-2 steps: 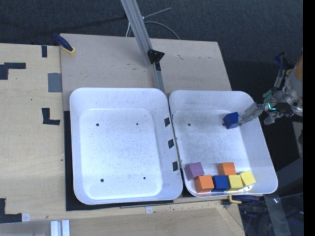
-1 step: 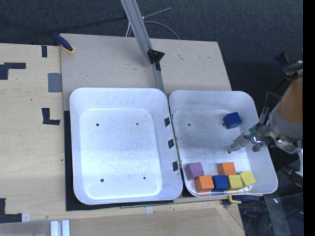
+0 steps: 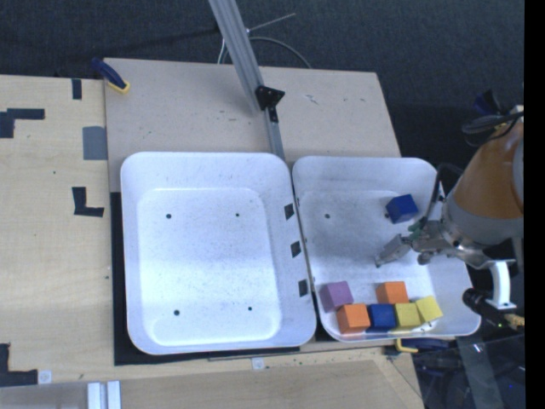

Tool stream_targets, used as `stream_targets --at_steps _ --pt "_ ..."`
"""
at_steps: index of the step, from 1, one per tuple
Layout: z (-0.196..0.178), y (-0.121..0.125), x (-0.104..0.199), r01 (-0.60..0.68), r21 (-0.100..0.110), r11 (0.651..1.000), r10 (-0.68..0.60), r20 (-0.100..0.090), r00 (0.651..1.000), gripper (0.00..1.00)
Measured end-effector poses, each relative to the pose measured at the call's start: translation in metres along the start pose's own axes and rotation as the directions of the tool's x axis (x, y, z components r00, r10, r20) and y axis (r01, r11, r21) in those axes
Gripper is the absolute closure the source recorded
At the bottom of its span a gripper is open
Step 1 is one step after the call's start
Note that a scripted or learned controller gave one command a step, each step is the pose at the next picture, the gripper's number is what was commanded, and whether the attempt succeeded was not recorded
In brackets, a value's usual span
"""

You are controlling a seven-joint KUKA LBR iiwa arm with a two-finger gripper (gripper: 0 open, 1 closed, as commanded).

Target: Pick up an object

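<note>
Along the near rim of the right bin (image 3: 426, 170) sits a little huddle of blocks, closest to where I stand: an orange block (image 3: 352, 316), a blue block (image 3: 382, 315) and a yellow block (image 3: 410, 314) in a row, touching or nearly so, with a second yellow block (image 3: 428, 308) at the end. Just behind them are a purple block (image 3: 337, 294) and another orange block (image 3: 392, 292).

Going by size, the tabletop (image 3: 196, 109) carries both bins. The left bin (image 3: 136, 177) has only its speckled white floor to show. The right bin holds all the blocks, including a lone blue cube (image 3: 401, 207) well apart from the huddle, toward the far wall.

The arm's end effector (image 3: 400, 250) hangs over the middle of the right bin, between the lone cube and the huddle; whether it is spread or pressed together I cannot tell from here, and nothing is visibly caught in it.

These blocks look small, light and stiff, probably foam or wood, with flat faces that should not slip much. I'd judge the lone blue cube the easiest take: pinch it across two opposite flat sides, since nothing crowds it. The huddled ones leave little room beside them.
</note>
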State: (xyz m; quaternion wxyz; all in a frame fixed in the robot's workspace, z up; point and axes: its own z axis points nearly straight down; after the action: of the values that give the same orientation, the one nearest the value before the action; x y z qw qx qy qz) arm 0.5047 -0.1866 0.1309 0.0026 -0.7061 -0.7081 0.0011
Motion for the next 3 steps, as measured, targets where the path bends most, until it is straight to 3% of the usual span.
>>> stream_targets --at_steps 1,2,3 --pt "0.041 0.073 -0.023 0.001 -0.007 1.0 -0.001 0.004 1.0 0.0" --pt "0.038 0.163 -0.023 -0.001 0.006 1.0 0.001 0.001 1.0 0.0" --pt "0.039 0.169 0.017 -0.002 0.004 1.0 0.002 0.009 1.0 0.0"
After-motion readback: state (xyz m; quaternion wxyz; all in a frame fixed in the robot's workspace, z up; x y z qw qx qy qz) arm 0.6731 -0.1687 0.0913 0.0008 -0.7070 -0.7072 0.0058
